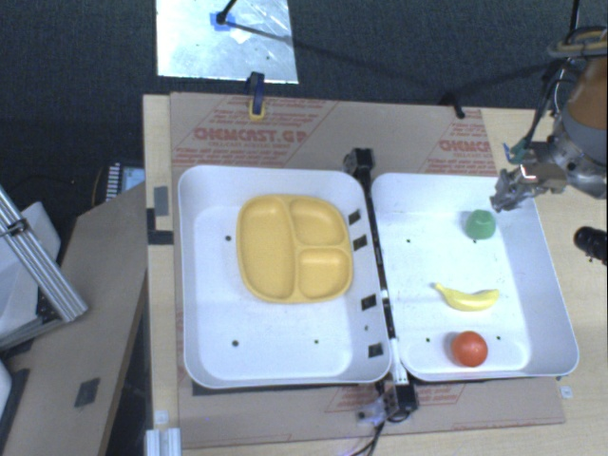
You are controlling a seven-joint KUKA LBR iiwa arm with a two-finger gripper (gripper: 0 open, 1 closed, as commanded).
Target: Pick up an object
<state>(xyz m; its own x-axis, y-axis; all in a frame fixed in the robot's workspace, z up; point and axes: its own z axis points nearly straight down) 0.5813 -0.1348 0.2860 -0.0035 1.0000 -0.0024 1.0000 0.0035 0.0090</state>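
Observation:
The right bin (418, 255) holds three small objects. A green cup-like piece (481, 223) lies near its far right corner, a yellow banana (466, 298) lies lower down, and a red tomato-like ball (469, 348) rests by the front wall. My gripper (507, 196) hangs over the far right edge of that bin, just up and right of the green piece and apart from it. Nothing shows between its fingertips.
A yellow divided plate (293, 248) lies in the left bin (204, 283). A black hinge strip (372, 274) runs between the bins. The arm's wrist (579, 150) stands at the right edge. A foil sheet (226, 27) lies beyond the bench.

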